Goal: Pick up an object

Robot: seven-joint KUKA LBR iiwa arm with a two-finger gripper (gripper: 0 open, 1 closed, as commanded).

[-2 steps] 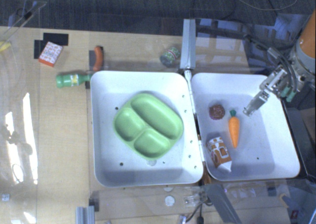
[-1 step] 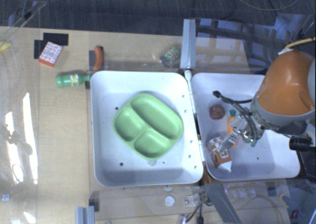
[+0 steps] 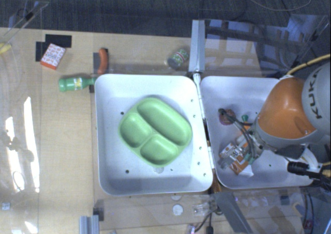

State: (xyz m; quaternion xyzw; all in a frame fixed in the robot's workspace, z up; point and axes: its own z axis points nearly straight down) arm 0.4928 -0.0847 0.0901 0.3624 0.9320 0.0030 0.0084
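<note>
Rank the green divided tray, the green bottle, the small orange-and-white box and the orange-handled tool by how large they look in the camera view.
1. green divided tray, by far the largest.
2. green bottle.
3. small orange-and-white box and orange-handled tool: they look too alike to rank.

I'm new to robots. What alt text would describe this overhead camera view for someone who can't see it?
A grey robot arm with an orange band reaches from the right into the right white bin, its gripper low among small objects. The left white bin holds a green divided tray; a green bottle lies on the bench.
</note>
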